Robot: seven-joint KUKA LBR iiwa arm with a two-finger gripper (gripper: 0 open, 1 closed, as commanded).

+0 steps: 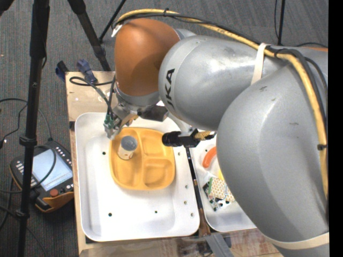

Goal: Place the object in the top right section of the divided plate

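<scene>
A yellow divided plate (144, 162) lies in the left white bin (102, 208). A small cylinder with a grey top and pale body (127, 146) stands upright in the plate's far left section. My gripper (111, 126) hangs just above and to the left of that cylinder, at the plate's far left rim. The cylinder stands apart from the gripper, resting on the plate. The large grey arm with its orange band (142, 52) covers the far part of the bin.
The right bin (230, 224) holds an orange piece (209, 157) and a patterned green and white item (217, 191), mostly hidden under the arm. A black tripod leg (32, 90) and a teach pendant (45, 173) stand left of the bench.
</scene>
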